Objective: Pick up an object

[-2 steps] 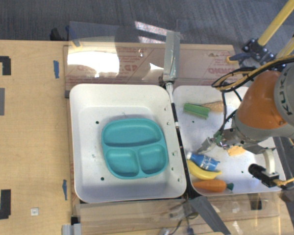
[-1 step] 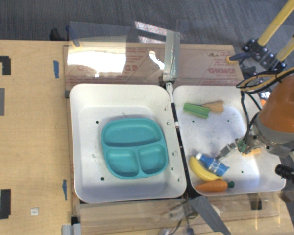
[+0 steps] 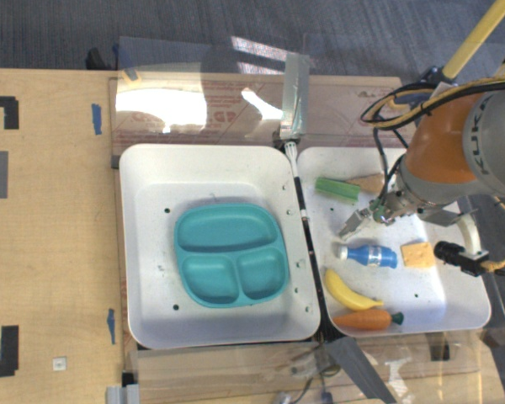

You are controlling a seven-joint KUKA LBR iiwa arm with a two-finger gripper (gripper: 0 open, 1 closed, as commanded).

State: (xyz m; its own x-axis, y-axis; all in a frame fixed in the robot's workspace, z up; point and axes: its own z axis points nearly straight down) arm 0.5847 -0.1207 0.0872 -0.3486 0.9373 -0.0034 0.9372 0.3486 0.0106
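Clearly the gripper [image 3: 356, 222] hangs low inside the right bin [image 3: 467, 305], its fingers spread and holding nothing, just above the blue and white bottle [image 3: 370, 255]. That bottle lies on its side near the bin's middle, so it looks like the likeliest target. Around it lie a banana [image 3: 347, 291], a carrot [image 3: 366, 319], an orange block [image 3: 417, 255] and a green stick [image 3: 337, 188], well spaced so each leaves room for fingers. A teal divided tray [image 3: 230, 254] sits in the left bin [image 3: 143, 225], probably the drop place
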